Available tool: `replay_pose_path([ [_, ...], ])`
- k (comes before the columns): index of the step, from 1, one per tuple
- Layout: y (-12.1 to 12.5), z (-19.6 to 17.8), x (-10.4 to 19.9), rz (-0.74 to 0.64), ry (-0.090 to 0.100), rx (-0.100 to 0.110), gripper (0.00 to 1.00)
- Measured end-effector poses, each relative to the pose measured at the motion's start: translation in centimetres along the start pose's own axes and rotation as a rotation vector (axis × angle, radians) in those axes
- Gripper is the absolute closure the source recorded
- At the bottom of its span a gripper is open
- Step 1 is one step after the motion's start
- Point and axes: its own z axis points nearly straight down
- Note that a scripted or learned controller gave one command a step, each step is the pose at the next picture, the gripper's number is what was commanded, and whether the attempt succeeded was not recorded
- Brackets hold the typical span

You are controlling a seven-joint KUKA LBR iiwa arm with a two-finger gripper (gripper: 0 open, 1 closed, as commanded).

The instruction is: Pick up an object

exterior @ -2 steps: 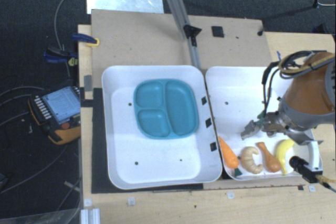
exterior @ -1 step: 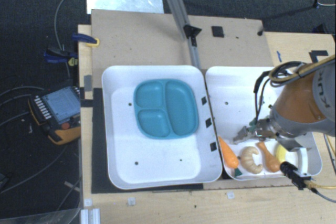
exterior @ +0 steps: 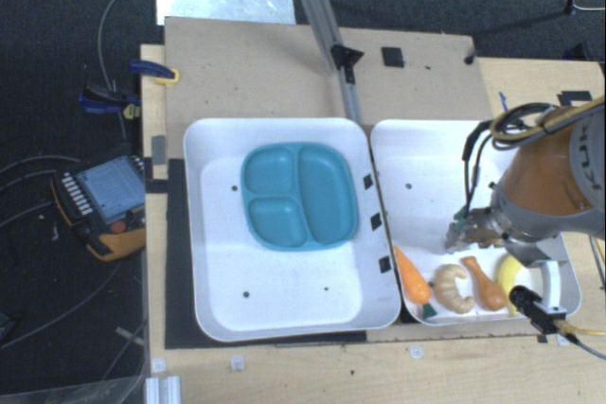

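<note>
The tan surface fills the middle of the frame, carrying two white bins, left bin and right bin, side by side.

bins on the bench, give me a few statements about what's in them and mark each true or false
1. The blue divided plate lies in the left bin. True.
2. The carrot lies on the blue divided plate. False: it lies in the right bin, near the front left corner.
3. The gripper is over the right bin. True.
4. The yellow item sits in the left bin. False: it is in the right bin, beside the orange-brown drumstick-shaped item.
5. The toy food is bunched along the front edge of the right bin. True.
6. The gripper is lifting the carrot. False: the carrot lies on the bin floor, apart from the gripper.
</note>
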Motion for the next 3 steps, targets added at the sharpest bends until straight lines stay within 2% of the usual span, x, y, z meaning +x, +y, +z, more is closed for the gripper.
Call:
replay_pose_path([
  [2, 1.0, -12.5, 0.1, -0.005, 0.001, 0.004, 1.0],
  [3, 1.1, -14.8, 0.1, -0.005, 0.001, 0.008, 1.0],
])
